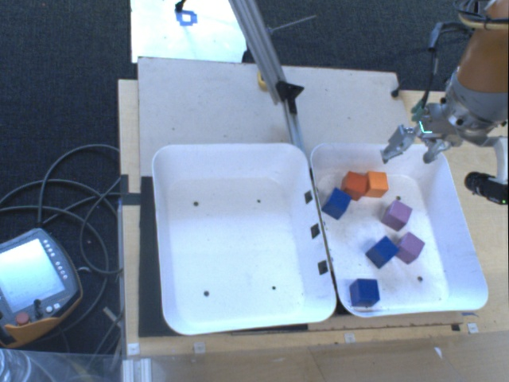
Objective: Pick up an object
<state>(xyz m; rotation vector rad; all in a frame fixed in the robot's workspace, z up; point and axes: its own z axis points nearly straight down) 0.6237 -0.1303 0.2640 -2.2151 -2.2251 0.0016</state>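
Observation:
My gripper [413, 150] hangs over the far edge of the right bin [461, 213], its two fingers spread apart and open with nothing between them. Just below and left of it lie two orange blocks [366, 185] side by side. A blue block [336, 204] sits by the bin's left wall. Two purple blocks [397, 213] [410, 247] lie toward the middle right. Another blue block [382, 251] rests beside the lower purple one, and a third blue block [364, 291] lies near the front rim.
The left bin [238, 237] stands next to the right one. A slanted metal pole [258, 38] crosses the board behind the bins. Cables and a teach pendant [32, 281] lie on the floor at the left.

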